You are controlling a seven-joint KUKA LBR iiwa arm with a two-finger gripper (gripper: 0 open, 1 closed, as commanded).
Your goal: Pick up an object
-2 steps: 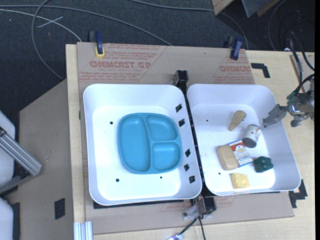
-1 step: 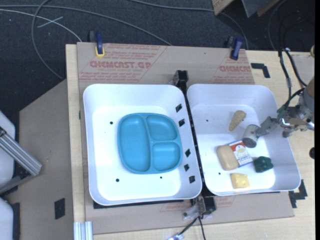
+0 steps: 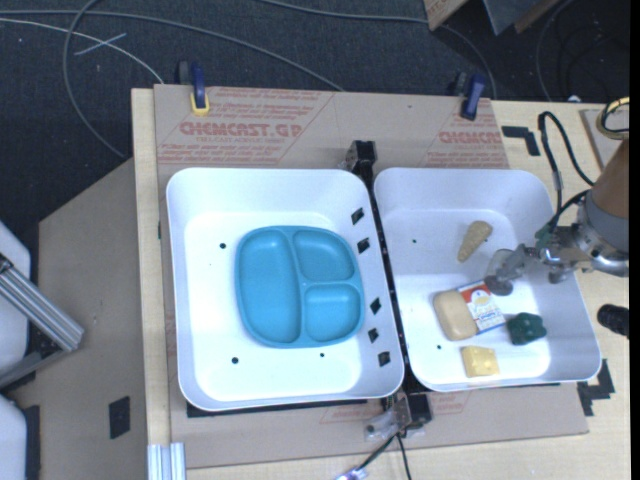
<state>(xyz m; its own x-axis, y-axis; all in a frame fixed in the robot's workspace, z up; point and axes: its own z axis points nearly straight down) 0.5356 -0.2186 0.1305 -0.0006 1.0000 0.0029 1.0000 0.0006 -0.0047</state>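
Note:
My gripper [image 3: 498, 274] hangs over the middle of the right bin [image 3: 570, 363], with the arm reaching in from the right. Its fingers stand open with nothing between them. Just below the fingertips lies a red, white and blue carton [image 3: 484, 308], which rests against a tan rounded block [image 3: 453, 315]. A dark green object [image 3: 525, 328] sits to the carton's right. A yellow cheese-like block [image 3: 481, 361] lies near the bin's front wall. A tan bread-like piece [image 3: 474, 240] lies up and to the left of the gripper.
The left bin [image 3: 195, 268] holds a blue divided plate [image 3: 299, 285]. A black divider with clips [image 3: 378, 268] runs between the bins. Cables [image 3: 555, 148] trail over the bench at the right, beside the arm [image 3: 605, 223].

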